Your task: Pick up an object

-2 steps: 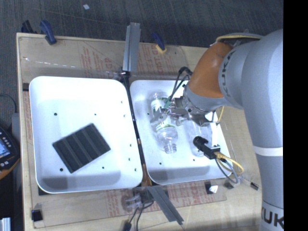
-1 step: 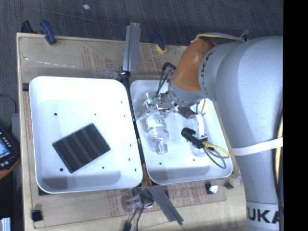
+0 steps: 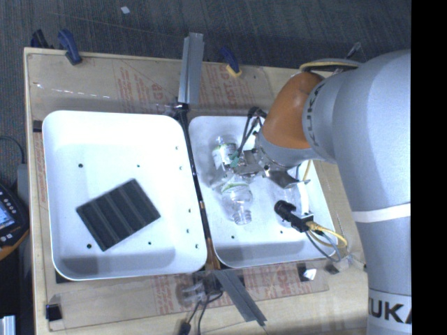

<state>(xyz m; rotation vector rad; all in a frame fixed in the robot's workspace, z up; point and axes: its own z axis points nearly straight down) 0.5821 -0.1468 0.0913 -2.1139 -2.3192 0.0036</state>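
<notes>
Right now gripper sits over right bin, clear bottle just below it; its grasp state unclear.

A robotics laboratory or test cell is indicated. A plywood bench is seen standing on dark grey carpet, with printed markings visible on its surface. Two shallow white bins are fixed side by side on it, parted by a metal rail, and blue clamps are noted along the far edge. A large grey industrial arm with an orange band is mounted at the right, with a maker's name partly legible near its base. Loose cabling is observed near the right bin, and a handheld control pendant is placed at the left edge.
</notes>
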